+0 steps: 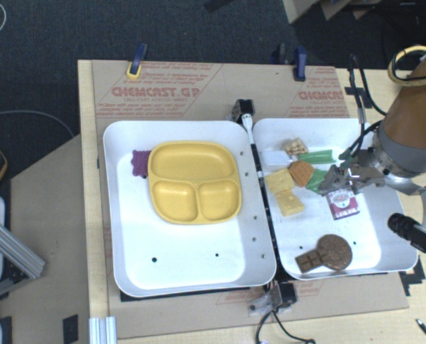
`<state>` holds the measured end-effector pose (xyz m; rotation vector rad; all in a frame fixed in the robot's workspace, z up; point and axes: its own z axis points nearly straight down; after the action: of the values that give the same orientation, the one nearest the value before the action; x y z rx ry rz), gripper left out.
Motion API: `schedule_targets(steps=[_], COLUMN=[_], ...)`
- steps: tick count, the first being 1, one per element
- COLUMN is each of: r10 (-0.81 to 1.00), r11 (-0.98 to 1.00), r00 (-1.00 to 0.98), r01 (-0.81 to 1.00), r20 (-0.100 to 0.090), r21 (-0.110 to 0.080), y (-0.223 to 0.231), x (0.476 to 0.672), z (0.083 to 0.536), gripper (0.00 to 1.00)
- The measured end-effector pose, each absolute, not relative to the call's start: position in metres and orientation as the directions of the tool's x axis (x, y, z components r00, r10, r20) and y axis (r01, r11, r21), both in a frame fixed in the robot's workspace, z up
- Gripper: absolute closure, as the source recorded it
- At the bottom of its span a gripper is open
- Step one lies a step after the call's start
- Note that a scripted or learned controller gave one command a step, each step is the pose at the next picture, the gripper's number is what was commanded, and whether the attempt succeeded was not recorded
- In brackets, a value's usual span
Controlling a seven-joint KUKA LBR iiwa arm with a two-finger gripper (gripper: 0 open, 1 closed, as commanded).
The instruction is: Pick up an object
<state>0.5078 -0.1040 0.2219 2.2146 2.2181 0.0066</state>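
The right bin [388, 253] holds several small items. At its upper middle lie a tan piece [295, 147], a green strip [318, 155], an orange lump [301, 172] and two pale yellow blocks [279, 181]. A dark red packet [344, 205] sits right of centre. A brown round piece with a stub [331, 252] rests near the front rim. My gripper [339, 180] hangs low over the bin's middle, just above the red packet and beside a green item [317, 183]. Its body hides whatever is between the fingers.
The left bin [116, 192] carries a yellow divided plate [195, 180], with a purple item [139, 162] at the plate's left edge. The arm [413, 113] covers the right bin's upper right corner. Clamps sit on the board's far edge.
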Motion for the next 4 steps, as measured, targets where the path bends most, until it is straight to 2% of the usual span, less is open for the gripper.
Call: schedule_targets(steps=[1, 4], r10=[1.000, 1.000], r11=[0.001, 0.004], r00=[-0.001, -0.004], r01=[1.000, 1.000], r20=[-0.001, 0.000], r21=[0.003, 0.004], y=[-0.104, -0.009], x=[0.508, 0.633], z=[0.225, 0.228], gripper=[1.00, 1.00])
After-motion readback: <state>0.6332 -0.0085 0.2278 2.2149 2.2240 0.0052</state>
